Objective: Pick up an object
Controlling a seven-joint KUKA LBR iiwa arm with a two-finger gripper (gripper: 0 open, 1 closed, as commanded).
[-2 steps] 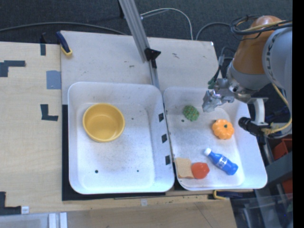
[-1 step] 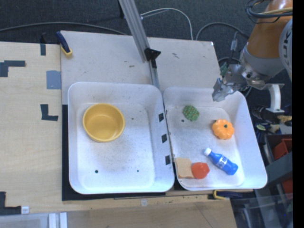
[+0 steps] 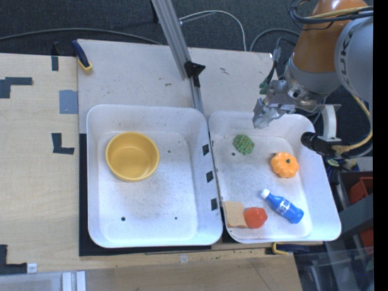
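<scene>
Overhead slanted view of a bench with two shallow white bins side by side. Left bin (image 3: 103, 223) holds one yellow bowl (image 3: 132, 156), upright, in its upper left part, well apart from the bin's walls on the other sides.

Right bin (image 3: 321, 223) holds five small things. A green knobbly ball (image 3: 243, 143) lies near the bin's upper middle. A small orange pumpkin (image 3: 284, 165) sits to the right of it and a little lower, apart from it. A blue bottle with a white cap (image 3: 282, 206) lies on its side below the pumpkin, cap pointing up and left. At the bin's lower left, a tan block (image 3: 234, 214) lies just beside a red lumpy thing (image 3: 256, 217); the two appear to touch.

Grey robot arm with an orange band (image 3: 321, 26) reaches in from the upper right. Its gripper (image 3: 262, 119) hangs above the top edge of the right bin, near the green ball and above it in the picture, not touching it. Nothing shows between its fingers. Whether the pincer is wide or narrow cannot be told; the fingertips are too small and blurred.

A slanted metal pole (image 3: 173, 26) rises from the gap between the bins toward the top of the picture. Black cables (image 3: 230, 23) trail over the dark floor behind the bench. A pale wooden tabletop (image 3: 36, 180) with grey tape marks lies to the left.
</scene>
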